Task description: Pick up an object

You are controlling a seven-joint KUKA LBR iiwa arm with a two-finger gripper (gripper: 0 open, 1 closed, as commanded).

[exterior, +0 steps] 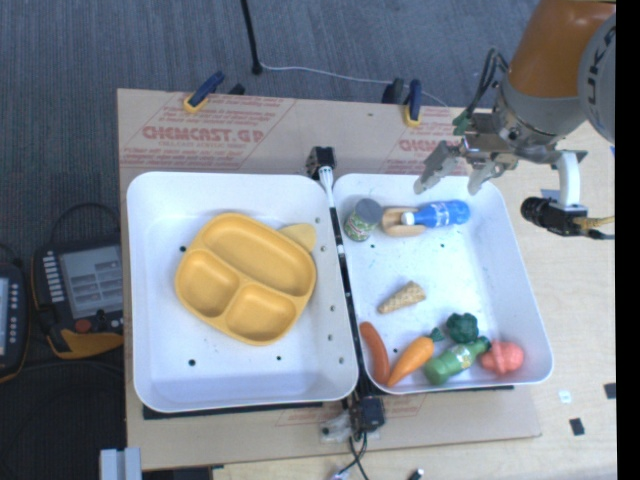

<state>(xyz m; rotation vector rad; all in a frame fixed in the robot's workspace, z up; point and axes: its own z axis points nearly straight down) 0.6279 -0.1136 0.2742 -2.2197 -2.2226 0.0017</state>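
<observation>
The gripper [457, 175] hangs empty above the far rim of the right bin [527, 268], its two fingers spread apart, just beyond a blue bottle [441, 213] lying on its side. Nearer in that bin lie a small can [361, 220], a cone [401, 297], carrots [410, 359] and a broccoli [461, 326]. The left bin [150, 298] holds a yellow divided plate [246, 277]. Both rest on a brown board [200, 133] (printed "CHEMCAST GP" in red) clamped over grey carpet [100, 28].

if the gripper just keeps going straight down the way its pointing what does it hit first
Probably the blue bottle, lying just below the open gripper at the right bin's far end; depth is unclear, so it might meet bare bin floor beside it.
</observation>
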